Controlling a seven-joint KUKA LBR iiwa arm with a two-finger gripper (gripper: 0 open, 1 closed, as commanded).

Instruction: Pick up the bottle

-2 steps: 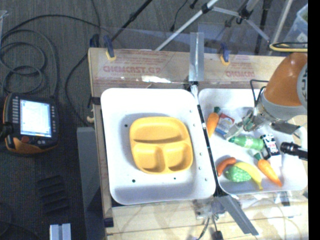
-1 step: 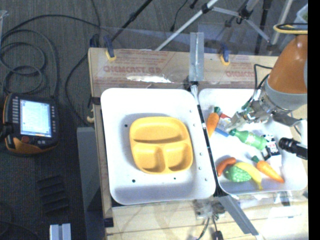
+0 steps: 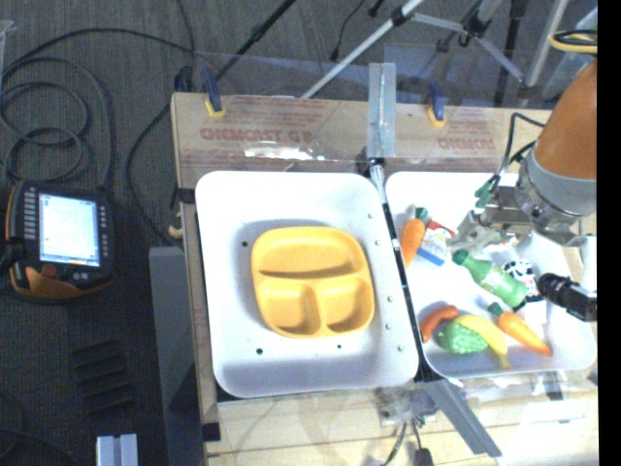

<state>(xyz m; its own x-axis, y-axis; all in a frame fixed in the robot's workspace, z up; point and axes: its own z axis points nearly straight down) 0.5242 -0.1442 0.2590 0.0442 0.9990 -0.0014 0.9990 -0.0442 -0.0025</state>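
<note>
The green bottle (image 3: 491, 277) lies on its side in the right bin (image 3: 572, 357), its cap toward the upper left. My gripper (image 3: 478, 227) hovers just above and to the upper left of the cap end. Nothing shows held in it. The grey wrist and the orange band (image 3: 580, 115) rise behind it to the right, hiding the bin's far right corner.
Around the bottle lie a carrot (image 3: 412, 239), a small white and blue item (image 3: 434, 251), a black and white toy (image 3: 520, 272), a second carrot (image 3: 522, 329), a banana (image 3: 484, 334) and a green vegetable (image 3: 458, 339). The left bin (image 3: 223, 260) holds a yellow divided tray (image 3: 312, 280).
</note>
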